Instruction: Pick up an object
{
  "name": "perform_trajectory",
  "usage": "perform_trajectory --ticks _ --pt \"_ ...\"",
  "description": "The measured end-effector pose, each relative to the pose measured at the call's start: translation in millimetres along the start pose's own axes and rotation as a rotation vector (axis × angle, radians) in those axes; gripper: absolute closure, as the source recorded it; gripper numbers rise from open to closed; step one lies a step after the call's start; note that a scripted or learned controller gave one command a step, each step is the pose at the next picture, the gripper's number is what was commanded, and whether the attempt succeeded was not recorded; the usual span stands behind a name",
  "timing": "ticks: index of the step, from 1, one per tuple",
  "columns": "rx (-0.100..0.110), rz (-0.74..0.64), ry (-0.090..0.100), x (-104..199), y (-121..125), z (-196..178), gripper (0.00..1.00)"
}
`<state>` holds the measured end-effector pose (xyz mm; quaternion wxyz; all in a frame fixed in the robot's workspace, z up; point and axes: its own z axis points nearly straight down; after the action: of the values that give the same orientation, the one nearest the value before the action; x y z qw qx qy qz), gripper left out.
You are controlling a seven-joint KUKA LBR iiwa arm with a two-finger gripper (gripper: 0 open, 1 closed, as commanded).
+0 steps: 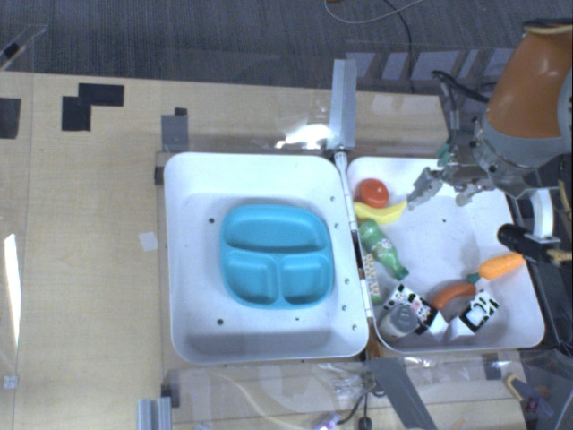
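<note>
The gripper (445,186) hangs over the far part of the right bin (528,330), fingers spread apart with nothing between them. Near the far-left corner of this bin lie a tomato (372,191) and banana (380,210). A green bottle (382,252) lies along the left wall. A carrot (500,265) lies near the right wall. The left bin (188,240) holds a blue divided tray (276,254).

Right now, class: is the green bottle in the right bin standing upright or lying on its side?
Lying on its side. The green bottle stretches lengthwise across the right bin's floor, near the dividing wall, below the banana.
</note>
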<state>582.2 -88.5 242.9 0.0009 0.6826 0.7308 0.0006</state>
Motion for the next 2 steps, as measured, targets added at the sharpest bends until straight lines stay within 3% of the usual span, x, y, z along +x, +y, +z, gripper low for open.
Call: perform_trajectory --ticks 1,2 --pt "0.004 0.000 0.000 30 23 60 0.00" --pt "0.003 0.110 0.000 2 35 104 0.00"
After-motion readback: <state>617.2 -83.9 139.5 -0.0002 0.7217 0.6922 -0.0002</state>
